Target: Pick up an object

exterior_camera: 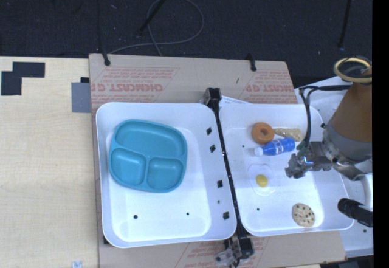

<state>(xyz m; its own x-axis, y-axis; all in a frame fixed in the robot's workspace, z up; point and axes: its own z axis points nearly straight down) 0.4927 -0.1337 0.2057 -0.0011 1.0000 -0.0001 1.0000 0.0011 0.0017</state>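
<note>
In the right bin (279,218) lie a brown donut (262,132), a blue and white bottle (276,147) on its side, a small yellow piece (262,180) and a speckled cookie (302,214). A pale item (290,134) rests just right of the donut. My gripper (297,168) hangs over the bin's right half, just below the bottle's right end and right of the yellow piece. Nothing shows between its dark fingers.
The left bin (121,224) holds a blue divided plate (148,155). A black divider strip (223,166) runs between the bins. Cardboard (182,78) lies under both. A black cable (308,121) loops over the right bin's far corner.
</note>
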